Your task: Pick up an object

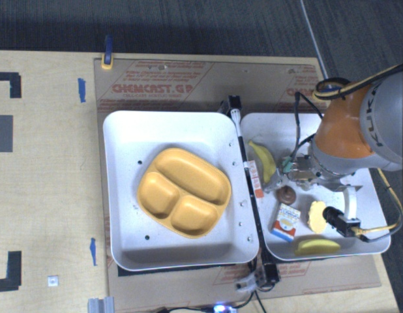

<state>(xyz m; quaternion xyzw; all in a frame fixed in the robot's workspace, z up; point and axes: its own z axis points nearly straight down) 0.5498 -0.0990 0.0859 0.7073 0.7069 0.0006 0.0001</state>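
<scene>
The right bin [274,119] holds a yellow banana [263,162] by its left wall, a small brown round object [287,193], a small white and red carton [286,222], a pale yellow piece [317,216] and a second banana [319,245] at the front. My gripper [284,176] is low in this bin, just right of the first banana and right above the brown object. The wrist and orange band [345,135] cover the bin's right part.
The left bin [123,135] carries a large yellow divided tray [183,191]. A black divider [244,168] runs between the bins. Cables [299,109] and a black connector [337,220] hang from the arm over the right bin.
</scene>
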